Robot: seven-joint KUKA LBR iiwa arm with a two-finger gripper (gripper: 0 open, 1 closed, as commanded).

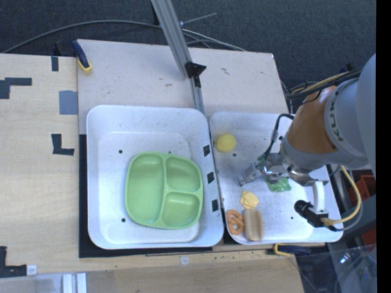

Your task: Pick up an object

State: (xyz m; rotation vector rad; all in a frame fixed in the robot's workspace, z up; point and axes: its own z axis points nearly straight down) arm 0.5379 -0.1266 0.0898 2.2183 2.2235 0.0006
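Observation:
The right bin [269, 124] holds several small objects. A yellow ball [226, 142] lies near its far left corner. A small yellow piece [248, 199] sits near the middle, and a brown pretzel [234, 221] and a tan bread roll [253, 224] lie at the near edge. A green object [280, 185] shows partly under the wrist. My gripper [250, 176] hangs low over the bin's middle, just above the yellow piece and left of the green object. Nothing is visibly held.
The left bin [101, 163] holds a light green divided plate [164, 190]. A grey slanted pole [174, 32] runs down to the divider between the bins. The arm's grey and orange body [317, 133] covers the right bin's right side.

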